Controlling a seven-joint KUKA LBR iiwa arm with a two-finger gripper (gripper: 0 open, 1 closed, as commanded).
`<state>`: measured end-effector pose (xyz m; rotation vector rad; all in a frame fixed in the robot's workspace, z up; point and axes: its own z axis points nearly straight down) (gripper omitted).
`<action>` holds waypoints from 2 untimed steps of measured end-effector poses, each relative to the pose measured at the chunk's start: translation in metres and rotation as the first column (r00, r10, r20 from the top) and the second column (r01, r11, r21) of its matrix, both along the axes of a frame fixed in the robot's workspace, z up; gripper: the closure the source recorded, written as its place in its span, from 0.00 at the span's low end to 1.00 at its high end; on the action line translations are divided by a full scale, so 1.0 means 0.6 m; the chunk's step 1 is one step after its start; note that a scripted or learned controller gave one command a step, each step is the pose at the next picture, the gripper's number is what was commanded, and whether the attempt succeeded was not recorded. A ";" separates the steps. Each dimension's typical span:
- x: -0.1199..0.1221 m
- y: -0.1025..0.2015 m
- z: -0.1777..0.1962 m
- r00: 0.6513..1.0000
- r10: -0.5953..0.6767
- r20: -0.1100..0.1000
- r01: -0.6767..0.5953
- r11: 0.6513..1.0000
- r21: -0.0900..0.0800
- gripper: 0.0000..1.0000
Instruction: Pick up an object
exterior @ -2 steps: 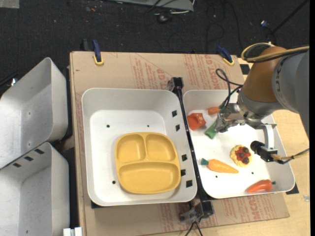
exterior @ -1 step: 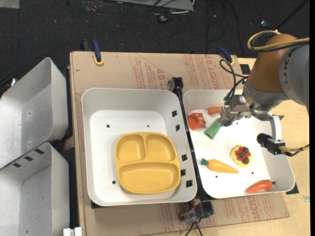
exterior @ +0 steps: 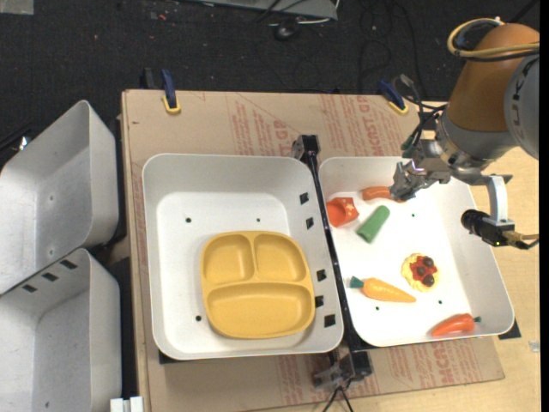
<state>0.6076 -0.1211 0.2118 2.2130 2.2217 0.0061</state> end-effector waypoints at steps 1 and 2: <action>-0.010 0.001 0.102 1.000 -0.001 0.000 0.001 1.000 0.000 1.00; -0.047 0.065 0.094 1.000 0.001 -0.009 -0.001 1.000 0.002 1.00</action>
